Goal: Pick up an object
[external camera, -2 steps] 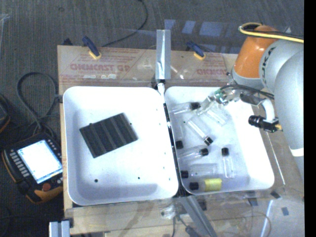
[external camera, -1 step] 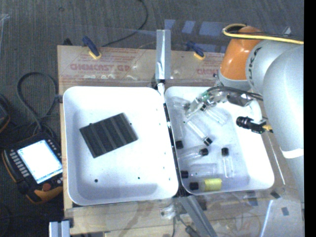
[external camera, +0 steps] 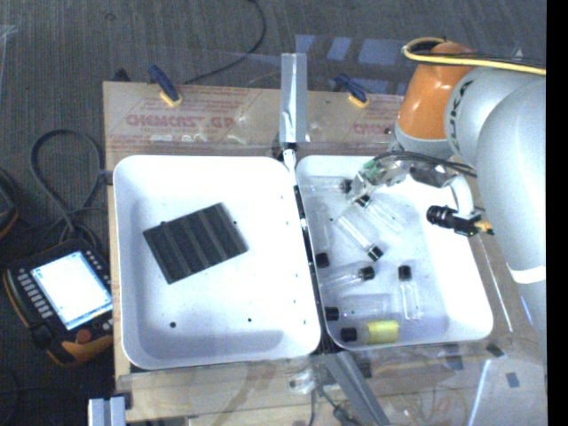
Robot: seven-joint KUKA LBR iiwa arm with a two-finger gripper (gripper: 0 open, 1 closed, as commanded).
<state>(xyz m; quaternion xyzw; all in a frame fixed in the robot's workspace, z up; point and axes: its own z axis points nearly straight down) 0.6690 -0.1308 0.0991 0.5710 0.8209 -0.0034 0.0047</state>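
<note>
Right bin (external camera: 475,313), near wall: yellow-capped vial (external camera: 382,330), others beside it. Mid-bin: clear vial (external camera: 358,230) with black cap. Judged light, rigid, slick, likely fragile; grip across the barrel mid-length. Far corner: gripper (external camera: 373,176) low over the bin; the clear vial lies just beside it, nearer the camera. Finger state: cannot tell.

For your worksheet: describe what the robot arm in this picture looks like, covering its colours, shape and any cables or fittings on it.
The arm is bulky and rounded, light grey, with an orange band above the wrist. A yellow-and-black cable loops over the orange part. A small black fitting juts from its side. The gripper looks like pale metal.
</note>
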